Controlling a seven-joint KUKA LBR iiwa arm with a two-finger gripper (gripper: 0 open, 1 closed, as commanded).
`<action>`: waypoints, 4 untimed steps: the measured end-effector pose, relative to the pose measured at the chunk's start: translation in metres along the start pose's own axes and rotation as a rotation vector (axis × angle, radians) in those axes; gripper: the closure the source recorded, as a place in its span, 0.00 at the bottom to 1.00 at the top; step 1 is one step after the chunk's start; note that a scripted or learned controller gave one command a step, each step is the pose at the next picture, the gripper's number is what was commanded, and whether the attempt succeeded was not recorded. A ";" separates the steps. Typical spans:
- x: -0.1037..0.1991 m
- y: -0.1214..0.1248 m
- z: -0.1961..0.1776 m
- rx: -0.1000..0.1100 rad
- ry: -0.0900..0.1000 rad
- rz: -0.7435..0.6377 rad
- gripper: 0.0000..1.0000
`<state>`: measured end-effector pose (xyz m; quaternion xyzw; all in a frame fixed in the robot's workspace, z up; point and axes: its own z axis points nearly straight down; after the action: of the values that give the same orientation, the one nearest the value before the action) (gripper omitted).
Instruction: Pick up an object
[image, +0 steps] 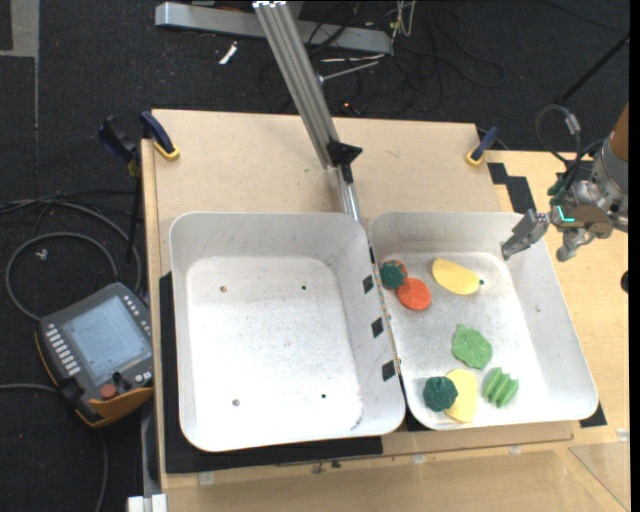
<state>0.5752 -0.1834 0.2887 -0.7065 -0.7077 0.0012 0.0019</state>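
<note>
My gripper (547, 240) hangs over the far right edge of the right bin (560, 330), its two fingers spread apart with nothing between them. Lying in that bin are a yellow lemon-like piece (456, 277), an orange-red ball (414, 294) next to a small green and red piece (393, 272), a light green leafy piece (471, 347), a dark green broccoli-like piece (438, 392) against a yellow piece (464, 393), and a ridged green piece (500, 387). The gripper is above and to the right of the yellow lemon piece, apart from it.
The left bin (200, 250) sits beside the right one, sharing a raised middle wall. A slanted metal pole (305, 90) crosses the bench from the top. Clamps (160, 138) grip the bench's far corners. A teach pendant (98, 345) lies on the floor at left.
</note>
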 end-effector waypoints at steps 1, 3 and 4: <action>0.000 0.001 -0.002 -0.004 -0.001 -0.001 0.00; -0.015 0.006 0.104 0.002 0.000 0.003 0.00; -0.010 0.009 0.149 0.000 0.000 0.002 0.00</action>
<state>0.5837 -0.1934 0.1396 -0.7072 -0.7070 0.0012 0.0019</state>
